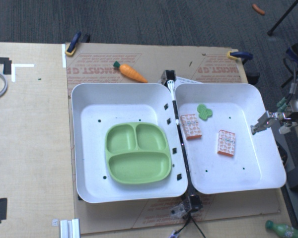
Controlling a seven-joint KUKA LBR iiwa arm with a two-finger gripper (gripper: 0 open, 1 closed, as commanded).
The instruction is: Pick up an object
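The fixed camera above the bench looked down on two shallow white plastic bins standing side by side on a brown cardboard sheet (154,66). In the left white bin (84,133) lay a light green plastic plate (137,152) with three compartments, flat on the bin floor. In the right white bin (248,172) lay three small things: a small green leaf-shaped toy (204,112) near the back wall, an orange and white printed rectangular card (190,126) just in front of it and close to the wall between the bins, and a second orange and white printed card (226,143) more to the right, apart from the first one. None of these things touched another. The two-finger metal gripper (260,125) was at the right rim of the right bin, with its tip pointing to the left over the bin edge, well apart from the cards and the leaf. I cannot tell its state, because it was small and seen from the side; nothing showed between its tips. Behind the left bin, on the cardboard, lay an orange toy carrot with a green top (130,72).
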